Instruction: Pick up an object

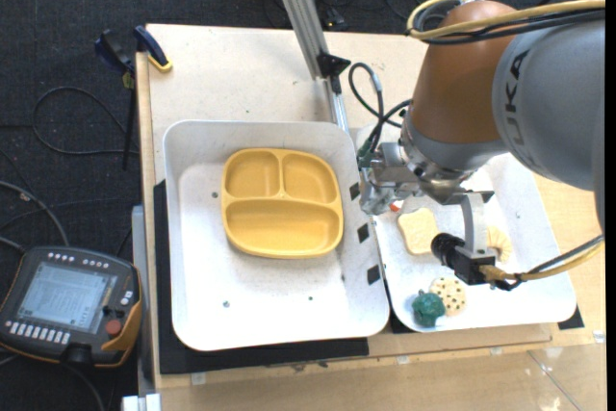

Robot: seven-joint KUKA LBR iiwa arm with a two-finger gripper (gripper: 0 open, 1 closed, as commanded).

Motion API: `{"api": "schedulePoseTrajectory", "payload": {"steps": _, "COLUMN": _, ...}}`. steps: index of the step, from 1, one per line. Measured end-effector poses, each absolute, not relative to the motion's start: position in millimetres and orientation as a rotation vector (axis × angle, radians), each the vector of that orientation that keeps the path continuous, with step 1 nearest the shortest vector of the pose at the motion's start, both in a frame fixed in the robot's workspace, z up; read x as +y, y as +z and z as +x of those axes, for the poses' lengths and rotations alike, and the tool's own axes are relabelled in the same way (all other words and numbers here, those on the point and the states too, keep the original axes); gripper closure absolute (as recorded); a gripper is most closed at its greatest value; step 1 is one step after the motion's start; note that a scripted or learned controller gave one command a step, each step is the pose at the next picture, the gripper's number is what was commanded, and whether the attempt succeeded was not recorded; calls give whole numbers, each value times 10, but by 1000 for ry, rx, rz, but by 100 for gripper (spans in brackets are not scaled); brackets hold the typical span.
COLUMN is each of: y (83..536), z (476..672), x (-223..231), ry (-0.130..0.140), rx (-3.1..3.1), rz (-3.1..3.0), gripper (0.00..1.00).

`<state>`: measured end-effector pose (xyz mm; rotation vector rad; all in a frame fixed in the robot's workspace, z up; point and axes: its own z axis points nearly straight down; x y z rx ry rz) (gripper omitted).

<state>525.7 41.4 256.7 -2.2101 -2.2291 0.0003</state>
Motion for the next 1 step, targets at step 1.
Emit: {"api": "schedulePoseTrajectory", "payload": {"steps": 1, "y": 2313, "z": 5250, "x": 965, "ry": 4, "rx": -2228, "rz": -2209, "gripper": 100}}
